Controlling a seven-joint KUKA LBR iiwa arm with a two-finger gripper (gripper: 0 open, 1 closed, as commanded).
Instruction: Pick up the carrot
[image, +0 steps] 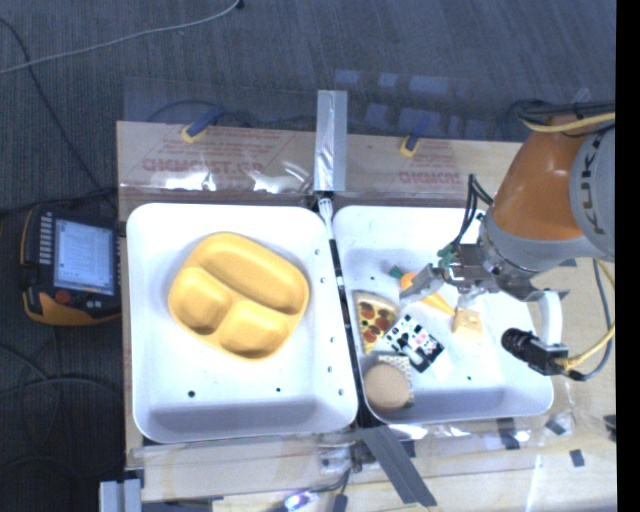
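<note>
The carrot (408, 280) is a small orange piece with a green tip. It lies in the upper middle of the right bin (520, 385). My gripper (447, 273) hangs low over that bin, just right of the carrot and partly over its right end. From this height I cannot make out whether it touches the carrot. The grey wrist and the orange band (540, 195) hide the bin's upper right corner.
In the right bin, a yellow cheese wedge (466, 320) lies below the gripper. A pizza slice (375, 318), a black-and-white block (416, 341) and a round brown bun (388, 386) sit by the left wall. The left bin (150, 400) holds a yellow divided plate (238, 293).
</note>
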